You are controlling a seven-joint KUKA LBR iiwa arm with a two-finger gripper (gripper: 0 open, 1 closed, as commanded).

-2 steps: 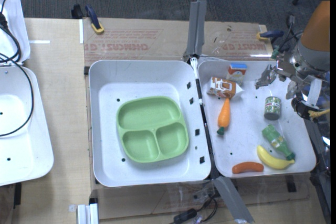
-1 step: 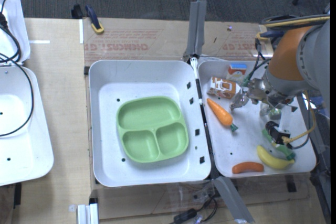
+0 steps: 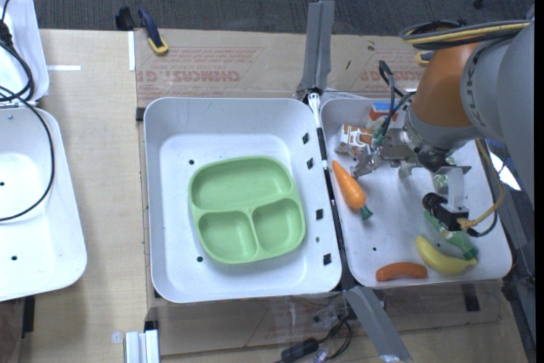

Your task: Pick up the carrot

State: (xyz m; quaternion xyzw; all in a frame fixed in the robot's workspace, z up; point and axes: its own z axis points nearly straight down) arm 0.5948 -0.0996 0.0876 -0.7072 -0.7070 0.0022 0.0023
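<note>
The carrot point(image 3: 348, 185), orange with a small green stub at its lower end, lies along the left side of the right bin point(image 3: 382, 259), close to the wall between the bins. My gripper point(image 3: 364, 162) reaches in from the right and hovers low just right of and above the carrot's upper end, very near it. Nothing in the view shows the carrot held.
A green divided plate point(image 3: 246, 208) sits in the left bin point(image 3: 161, 183). The right bin also holds a banana point(image 3: 444, 258), a red sausage-like piece point(image 3: 401, 271), a small printed box point(image 3: 355, 136) and a green item point(image 3: 460, 243). The arm's body point(image 3: 459, 89) covers the bin's far right.
</note>
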